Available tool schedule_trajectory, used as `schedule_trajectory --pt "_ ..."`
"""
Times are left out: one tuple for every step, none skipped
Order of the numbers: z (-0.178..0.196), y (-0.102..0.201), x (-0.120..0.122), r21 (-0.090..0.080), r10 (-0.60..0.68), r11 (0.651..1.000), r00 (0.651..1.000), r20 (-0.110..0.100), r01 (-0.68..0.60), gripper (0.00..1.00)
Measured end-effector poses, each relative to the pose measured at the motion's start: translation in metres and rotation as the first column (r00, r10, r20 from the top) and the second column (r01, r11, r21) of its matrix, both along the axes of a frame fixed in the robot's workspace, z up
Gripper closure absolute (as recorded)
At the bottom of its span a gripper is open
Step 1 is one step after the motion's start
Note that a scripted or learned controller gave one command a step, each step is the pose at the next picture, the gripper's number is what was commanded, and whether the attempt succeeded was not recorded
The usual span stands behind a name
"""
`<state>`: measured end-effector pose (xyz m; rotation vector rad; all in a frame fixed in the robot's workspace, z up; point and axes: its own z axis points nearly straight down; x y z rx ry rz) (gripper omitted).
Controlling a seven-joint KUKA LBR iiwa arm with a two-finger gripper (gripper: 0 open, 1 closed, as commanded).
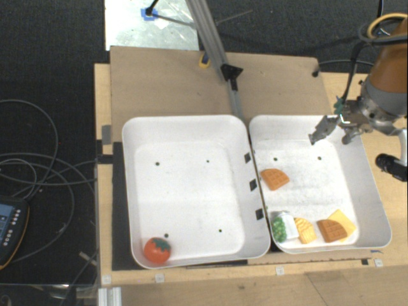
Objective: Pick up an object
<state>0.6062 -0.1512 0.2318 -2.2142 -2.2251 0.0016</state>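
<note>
Orange wedge (275, 179), a flat triangular toy-food piece, lies alone in the upper-middle of the right bin (373, 199), close to the divider between the 2 bins. It is the loose item nearest the gripper (326, 130), so I judge it the likely pick, though the task names no particular object.

Gripper sits at the right bin's upper right, above the floor near the back rim, on the grey wrist under the orange band. Whether its fingers are parted or closed I cannot tell; the tip reads as 1 dark pointed shape. Nothing is seen between them.

Key relation: the wedge lies down-left of the gripper in this view, toward the front of the bench and toward the divider. Gripper and wedge are apart, with bare white floor between them. Wedge's long axis runs roughly left-right, slightly tilted, point to the left.

Other items in the right bin: green-and-white piece (281, 225), yellow-orange piece (305, 229), brown square piece (330, 229) and yellow piece (343, 220), clustered along the front wall and touching or nearly so. These look harder to grab cleanly and are farther from the gripper.

Left bin (134, 171) holds 1 red tomato (157, 250) in its front-left corner, well apart from the gripper and across the divider.

Judgement: next move calls for a shift down-left, then a descent over the wedge.
</note>
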Motion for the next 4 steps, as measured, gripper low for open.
schedule_trajectory --pt "0.002 0.0 0.001 -0.001 0.001 1.0 1.0 0.004 -0.001 0.0" --pt "-0.044 0.007 -0.005 0.0 -0.002 1.0 1.0 -0.001 0.002 0.0" --pt "-0.099 0.016 -0.009 0.0 -0.003 1.0 1.0 -0.001 0.003 0.0" --pt "-0.143 0.017 -0.009 -0.001 -0.004 1.0 1.0 0.001 0.004 0.0"
